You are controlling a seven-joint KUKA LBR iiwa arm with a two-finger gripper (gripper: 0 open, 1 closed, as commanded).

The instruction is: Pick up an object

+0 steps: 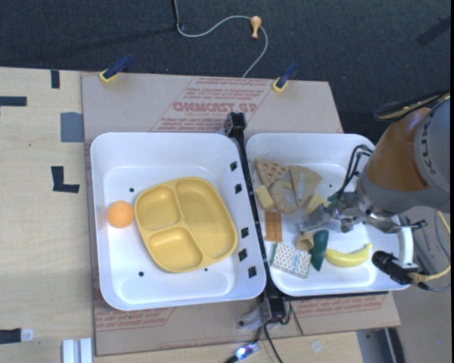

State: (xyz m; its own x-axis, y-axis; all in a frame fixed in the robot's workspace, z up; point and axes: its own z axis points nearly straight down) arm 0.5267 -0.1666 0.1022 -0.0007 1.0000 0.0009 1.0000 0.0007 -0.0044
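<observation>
The claw [324, 219] hangs low over the middle of the right bin [340, 144], reaching in from the right on the grey arm [408, 174] with its orange band, and from this angle I cannot tell whether it is spread or closed, nor whether anything sits inside it. Its tip is right over a clutter of small things: a dark green piece [318, 249] stands just below it, a tan wedge [305, 240] lies touching that, and a grey scrap sits just to the claw's left. The banana [349, 255] lies just beside the green piece, near the bin's front wall, its long axis running roughly left to right, with the right end curling up toward the arm. A patterned white packet [291, 260] rests in the front left corner, an orange-brown stick [272, 224] lies along the left wall, and crackers [271, 172] and beige pieces fill the back. In the left bin [106, 203], well apart, a yellow divided plate [186, 224] sits beside an orange ball [120, 214].
</observation>
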